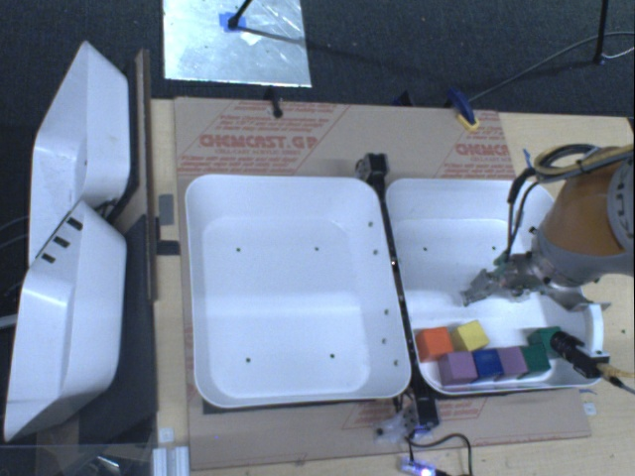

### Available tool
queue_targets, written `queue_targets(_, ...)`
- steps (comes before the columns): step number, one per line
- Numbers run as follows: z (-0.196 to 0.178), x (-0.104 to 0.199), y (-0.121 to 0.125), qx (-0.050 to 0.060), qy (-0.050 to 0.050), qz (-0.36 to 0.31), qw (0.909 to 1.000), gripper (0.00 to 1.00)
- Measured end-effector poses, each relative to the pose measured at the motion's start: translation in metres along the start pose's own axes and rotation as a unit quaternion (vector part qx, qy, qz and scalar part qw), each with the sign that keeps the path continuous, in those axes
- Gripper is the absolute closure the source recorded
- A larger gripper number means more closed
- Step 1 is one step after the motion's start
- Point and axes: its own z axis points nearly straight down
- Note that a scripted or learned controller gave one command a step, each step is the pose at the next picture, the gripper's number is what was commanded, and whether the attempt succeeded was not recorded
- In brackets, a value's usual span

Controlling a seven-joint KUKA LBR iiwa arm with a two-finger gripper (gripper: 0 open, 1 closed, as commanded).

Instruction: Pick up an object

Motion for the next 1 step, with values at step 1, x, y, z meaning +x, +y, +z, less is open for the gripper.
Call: queue_targets(1,-0.0012,0.0002,0.0012,-0.001,0.000,0.000,1.0000,0.00)
